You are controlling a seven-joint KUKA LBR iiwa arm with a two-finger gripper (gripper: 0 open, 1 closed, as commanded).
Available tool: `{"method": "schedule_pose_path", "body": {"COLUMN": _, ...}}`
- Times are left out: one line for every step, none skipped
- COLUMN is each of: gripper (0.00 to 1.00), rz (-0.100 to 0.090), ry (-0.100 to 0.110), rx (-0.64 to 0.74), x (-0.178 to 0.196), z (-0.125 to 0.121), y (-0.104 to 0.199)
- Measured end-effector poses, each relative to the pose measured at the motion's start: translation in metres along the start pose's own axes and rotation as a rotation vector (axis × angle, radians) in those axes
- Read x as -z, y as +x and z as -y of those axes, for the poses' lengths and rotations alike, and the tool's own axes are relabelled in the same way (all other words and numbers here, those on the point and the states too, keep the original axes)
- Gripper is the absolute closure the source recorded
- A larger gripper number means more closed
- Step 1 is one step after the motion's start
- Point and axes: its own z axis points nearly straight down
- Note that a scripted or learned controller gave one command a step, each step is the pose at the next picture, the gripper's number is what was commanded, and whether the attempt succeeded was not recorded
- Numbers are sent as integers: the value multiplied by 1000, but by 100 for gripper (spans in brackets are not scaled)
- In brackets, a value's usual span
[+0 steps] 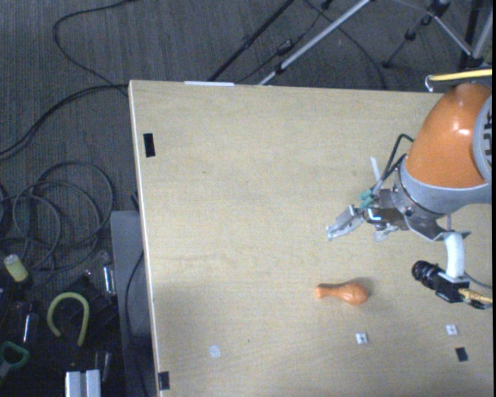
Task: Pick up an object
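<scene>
Nearest the camera, a small black tag (pixel 461 354) lies on the pale wooden tabletop (pixel 231 222), near and to the right of the orange gourd-shaped object (pixel 344 293). Two small white square markers rest a little further in. One (pixel 361 337) is just on the near side of the orange object, and the other (pixel 451 330) is well to its right. The orange object itself lies on its side on the bare wood, with its narrow neck pointing left and its rounder bulb to the right. It touches nothing else. Beyond it and slightly to its left hangs the silvery pincer (pixel 339 228), its tip aimed leftward and plainly apart from the orange object. At this angle I cannot tell whether the pincer is released or clenched. Behind the pincer, further right of the orange object, the grey wrist widens into the arm's orange band (pixel 450 139). Far to the left of the orange object and further back, a small black rectangular mark (pixel 149 145) sits near the tabletop's edge. Off the tabletop, left of the orange object, dark looped cables (pixel 50 213) and a yellow-green hooked tool (pixel 66 313) lie on the grey carpeted floor (pixel 58 73). Farthest from the orange object, metal stand legs (pixel 339 19) cross the floor.
</scene>
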Motion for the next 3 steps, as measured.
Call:
{"method": "schedule_pose_path", "body": {"gripper": 0, "rz": 1, "ry": 0, "rx": -258, "x": -43, "z": -61, "y": -66}}
{"method": "schedule_pose_path", "body": {"gripper": 0, "rz": 6, "ry": 0, "rx": -157, "x": -77, "z": -123, "y": -84}}
{"method": "schedule_pose_path", "body": {"gripper": 0, "rz": 5, "ry": -4, "rx": 457, "x": -118, "z": -162, "y": -87}}
